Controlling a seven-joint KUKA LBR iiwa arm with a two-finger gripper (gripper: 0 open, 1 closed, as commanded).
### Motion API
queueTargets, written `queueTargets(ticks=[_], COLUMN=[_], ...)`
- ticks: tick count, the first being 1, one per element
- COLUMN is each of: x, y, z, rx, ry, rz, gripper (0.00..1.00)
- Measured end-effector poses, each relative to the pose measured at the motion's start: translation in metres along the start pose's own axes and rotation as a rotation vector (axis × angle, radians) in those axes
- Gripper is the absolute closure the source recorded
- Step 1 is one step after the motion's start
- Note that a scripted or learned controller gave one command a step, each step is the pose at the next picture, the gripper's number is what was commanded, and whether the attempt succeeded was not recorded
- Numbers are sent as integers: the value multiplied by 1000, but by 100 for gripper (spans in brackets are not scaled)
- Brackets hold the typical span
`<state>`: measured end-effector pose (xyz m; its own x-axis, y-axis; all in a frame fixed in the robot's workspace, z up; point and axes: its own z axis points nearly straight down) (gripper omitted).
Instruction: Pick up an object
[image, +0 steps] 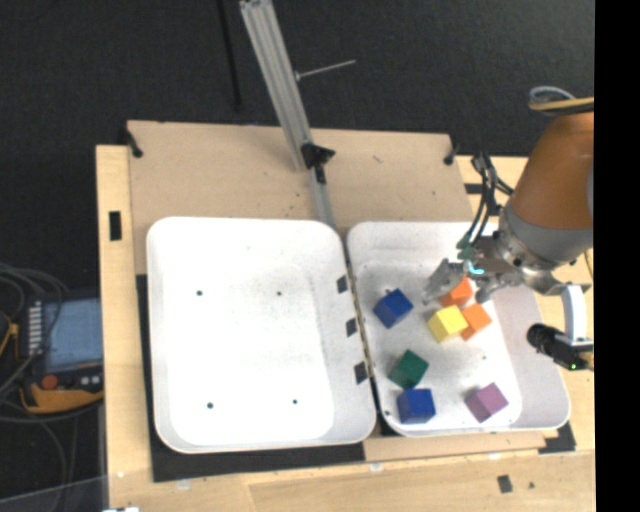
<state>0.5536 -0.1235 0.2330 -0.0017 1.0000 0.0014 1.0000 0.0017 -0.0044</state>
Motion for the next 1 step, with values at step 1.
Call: queueTargets(ticks=[1], x=[0], y=[1], z=[-3], rx=[-6], ry=[-1], rz=[1], gripper=[0])
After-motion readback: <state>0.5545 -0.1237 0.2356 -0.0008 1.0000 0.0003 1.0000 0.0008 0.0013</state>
